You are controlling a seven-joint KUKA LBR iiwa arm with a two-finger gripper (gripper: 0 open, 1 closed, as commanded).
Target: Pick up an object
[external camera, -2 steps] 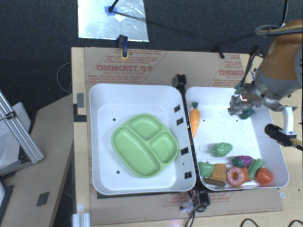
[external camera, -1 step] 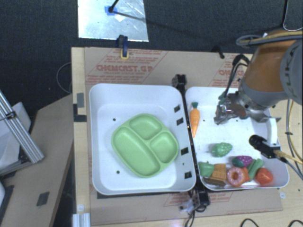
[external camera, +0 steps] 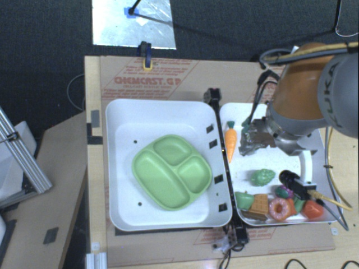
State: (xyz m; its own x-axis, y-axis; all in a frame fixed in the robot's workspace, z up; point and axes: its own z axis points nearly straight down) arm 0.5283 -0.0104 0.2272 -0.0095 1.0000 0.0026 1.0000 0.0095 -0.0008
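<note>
Over the right bin (external camera: 235, 112), the arm's claw (external camera: 251, 142) beside the carrot (external camera: 230, 140), grip state indiscernible.

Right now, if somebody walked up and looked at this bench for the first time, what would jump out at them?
Probably the light green divided plate, lying alone in the left bin. Next, the bulky grey and orange arm reaching in over the right bin, its gripper beside a toy carrot. Then the bright heap of toy food along that bin's near edge, with a pink donut and a green broccoli-like piece.
</note>
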